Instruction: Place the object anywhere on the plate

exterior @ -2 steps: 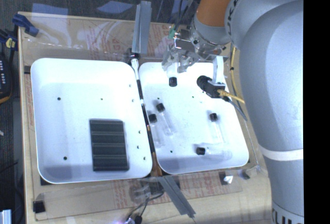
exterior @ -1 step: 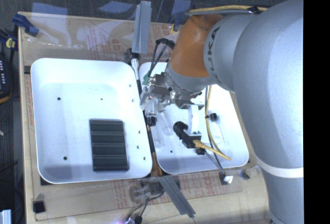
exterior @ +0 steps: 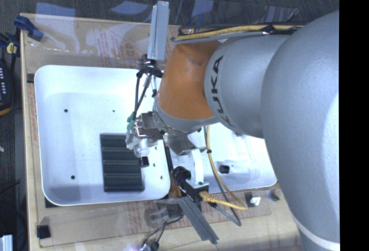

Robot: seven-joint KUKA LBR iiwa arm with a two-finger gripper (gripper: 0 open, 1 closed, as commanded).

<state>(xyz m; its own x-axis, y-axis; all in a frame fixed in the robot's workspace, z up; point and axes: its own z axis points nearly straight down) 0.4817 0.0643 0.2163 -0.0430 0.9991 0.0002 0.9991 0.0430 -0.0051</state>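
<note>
A black ribbed rectangular slab [exterior: 121,162] lies flat in the left white bin [exterior: 69,128], near the bin's front right corner. My gripper [exterior: 140,145] hangs just over the slab's upper right corner, close to the wall between the two bins. The wrist and the orange band [exterior: 184,85] cover the parts below them, and I see nothing held. No separate plate can be made out; the arm hides most of the right bin [exterior: 256,166].
The left bin's floor stretches bare to the left and behind the slab. The bulky grey arm [exterior: 277,88] covers the right half of the bench. A yellow cable [exterior: 222,201] loops over the front edge.
</note>
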